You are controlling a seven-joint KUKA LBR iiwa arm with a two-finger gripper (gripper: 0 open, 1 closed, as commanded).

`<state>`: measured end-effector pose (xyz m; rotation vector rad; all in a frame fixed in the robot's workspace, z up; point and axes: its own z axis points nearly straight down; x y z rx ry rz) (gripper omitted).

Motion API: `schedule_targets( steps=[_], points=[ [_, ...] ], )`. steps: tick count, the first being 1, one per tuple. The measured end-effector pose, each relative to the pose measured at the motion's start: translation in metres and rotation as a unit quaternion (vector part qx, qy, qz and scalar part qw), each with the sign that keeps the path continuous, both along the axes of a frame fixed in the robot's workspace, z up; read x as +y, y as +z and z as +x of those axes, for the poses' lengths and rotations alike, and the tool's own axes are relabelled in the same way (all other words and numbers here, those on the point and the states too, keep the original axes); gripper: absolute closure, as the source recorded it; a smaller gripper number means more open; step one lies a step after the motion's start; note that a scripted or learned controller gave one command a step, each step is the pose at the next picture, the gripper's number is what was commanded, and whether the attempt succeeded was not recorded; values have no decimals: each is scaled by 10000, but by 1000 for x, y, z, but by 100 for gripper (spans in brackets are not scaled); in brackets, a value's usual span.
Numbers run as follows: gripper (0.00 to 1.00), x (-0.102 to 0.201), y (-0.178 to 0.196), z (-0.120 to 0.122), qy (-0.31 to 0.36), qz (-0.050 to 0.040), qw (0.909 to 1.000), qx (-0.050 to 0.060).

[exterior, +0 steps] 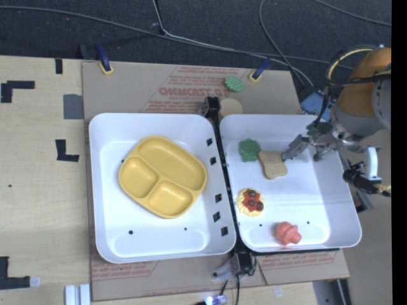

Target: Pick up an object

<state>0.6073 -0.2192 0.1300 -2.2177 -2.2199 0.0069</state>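
While you look down on the desk point(38, 170), you will see two white bins side by side; the left bin point(105, 189) carries a yellow divided plate point(163, 176) with three compartments, lying near its middle; the right bin point(331, 215) carries four small things. A green broccoli-like piece point(248, 149) lies in the far left part of that bin; just to its right, close by or touching it, lies a tan slice like toast point(273, 164); nearer to you and against the left side sits a yellow round with red and dark toppings point(251, 202); nearest of all, towards the near rim, sits a pinkish-red piece point(287, 232), well apart from the toast.

Your arm point(365, 100) reaches in from the right, its orange band showing at the far right; the gripper point(304, 148) hangs over the far right part of the right bin, just right of the tan slice; its dark fingers point(294, 150) point left towards that slice and look parted, with nothing between them; you cannot tell whether a fingertip touches the slice or stands just above it.

Beyond the bins, on the brown board point(184, 91), a green waffled disc point(234, 82) lies near a tan round point(231, 105) by the far end of the divider; two blue-and-yellow clamps point(103, 62) grip the board's far edge; black cables point(191, 37) run across the dark floor point(76, 18) behind.
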Motion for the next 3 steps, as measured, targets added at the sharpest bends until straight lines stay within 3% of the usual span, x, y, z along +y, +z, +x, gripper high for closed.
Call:
schedule_targets(
  steps=[1, 2, 3],
  points=[
    [0, 0, -45, 1, -1, -10, 10000, -35],
    [100, 2, -29, 5, 14, -9, 10000, -93],
    [100, 6, 13, 6, 4, 1, 10000, -37]
  ],
)
